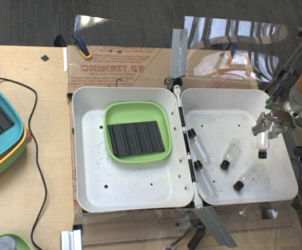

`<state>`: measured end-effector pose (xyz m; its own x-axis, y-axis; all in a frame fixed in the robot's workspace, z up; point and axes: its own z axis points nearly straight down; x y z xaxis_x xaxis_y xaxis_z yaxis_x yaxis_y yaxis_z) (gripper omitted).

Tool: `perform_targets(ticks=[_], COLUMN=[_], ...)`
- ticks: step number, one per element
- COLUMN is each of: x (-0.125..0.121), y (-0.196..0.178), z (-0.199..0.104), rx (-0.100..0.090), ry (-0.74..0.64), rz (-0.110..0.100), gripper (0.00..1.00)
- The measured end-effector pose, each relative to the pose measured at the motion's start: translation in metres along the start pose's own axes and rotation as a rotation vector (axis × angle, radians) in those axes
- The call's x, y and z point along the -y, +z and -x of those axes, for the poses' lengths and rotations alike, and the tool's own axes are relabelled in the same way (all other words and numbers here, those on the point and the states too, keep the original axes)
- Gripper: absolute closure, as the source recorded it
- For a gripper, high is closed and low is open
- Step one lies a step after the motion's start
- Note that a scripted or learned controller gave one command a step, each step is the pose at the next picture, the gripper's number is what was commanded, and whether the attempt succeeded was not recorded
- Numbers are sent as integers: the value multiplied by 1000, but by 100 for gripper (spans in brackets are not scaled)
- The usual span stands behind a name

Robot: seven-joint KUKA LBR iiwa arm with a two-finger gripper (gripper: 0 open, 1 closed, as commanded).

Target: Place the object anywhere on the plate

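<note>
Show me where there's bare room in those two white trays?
Left bin: bare floor below and left of the green plate. Right bin: bare toward its back wall; crowded in front, where clear vials lie scattered under the gripper.

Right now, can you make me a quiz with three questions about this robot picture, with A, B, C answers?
1. Where is the green plate?
A. left bin
B. right bin
C. on the wooden bench

2. How many clear vials with black caps are in the right bin?
A. two
B. five
C. nine

3. What is the gripper doing?
A. resting on the plate
B. holding a vial over the right bin
C. touching the blue dish

Answers: 1 A, the plate sits in the left bin. 2 B, counting the held one. 3 B, the vial hangs between its fingers.
</note>
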<state>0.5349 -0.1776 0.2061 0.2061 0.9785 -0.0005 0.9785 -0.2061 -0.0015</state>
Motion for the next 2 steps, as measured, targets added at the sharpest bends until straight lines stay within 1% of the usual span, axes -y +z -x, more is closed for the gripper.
perform_targets(ticks=[1,2], x=[0,27], y=[0,-83], z=[0,34], rx=[0,2], ry=[0,305], rz=[0,-1], gripper=[0,0])
